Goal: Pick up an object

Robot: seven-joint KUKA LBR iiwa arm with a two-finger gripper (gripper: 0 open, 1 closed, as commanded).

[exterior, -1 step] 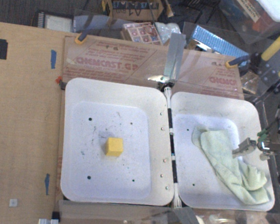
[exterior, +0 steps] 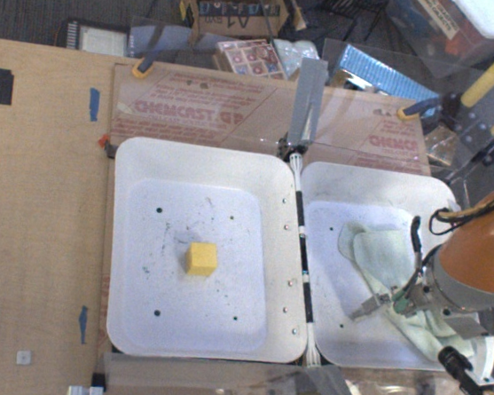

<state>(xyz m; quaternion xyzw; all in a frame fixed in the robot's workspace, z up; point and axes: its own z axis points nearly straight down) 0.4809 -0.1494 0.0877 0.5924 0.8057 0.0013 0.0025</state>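
Arm low over right shallow white plastic bin [exterior: 336, 342]; gripper [exterior: 377, 305] beside the crumpled pale green cloth [exterior: 381, 253] — jaws' state: cannot tell. Small yellow foam cube [exterior: 203, 259] sits mid left white bin [exterior: 129, 249], open room all round. Risk: a limp cloth could slip or bunch; the near wall cramps approach — the cube looks easier.

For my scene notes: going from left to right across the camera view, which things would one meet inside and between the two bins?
Left bin → yellow cube → divider between the bins → right bin → pale cloth → gripper.
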